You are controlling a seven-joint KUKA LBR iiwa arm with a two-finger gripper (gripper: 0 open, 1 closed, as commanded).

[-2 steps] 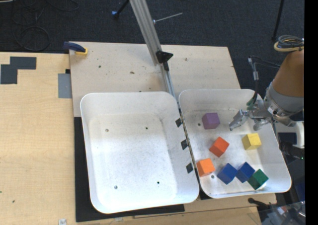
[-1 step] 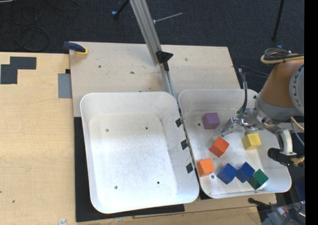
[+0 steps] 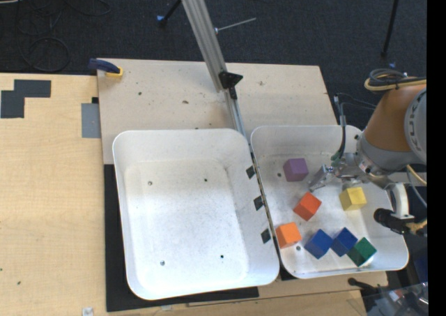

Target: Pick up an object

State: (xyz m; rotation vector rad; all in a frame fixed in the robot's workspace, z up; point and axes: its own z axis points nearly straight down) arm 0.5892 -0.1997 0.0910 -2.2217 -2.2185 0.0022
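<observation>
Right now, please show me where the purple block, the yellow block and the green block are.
purple block [image 3: 295,169]: camera view, middle of its top face.
yellow block [image 3: 353,198]: camera view, middle of its top face.
green block [image 3: 363,250]: camera view, middle of its top face.

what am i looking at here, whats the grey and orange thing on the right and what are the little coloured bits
It is a robot arm, filmed by one fixed camera above the bench, looking down at a slant. The arm reaches in from the right. Its end effector, the grasping part, hangs low over the right bin. Nothing shows between its fingers, so it holds nothing that I can see. The coloured bits are small blocks lying in that bin: a purple block, a red block, an orange block, a yellow block, two blue blocks and a green block. The left bin sits beside it.
</observation>
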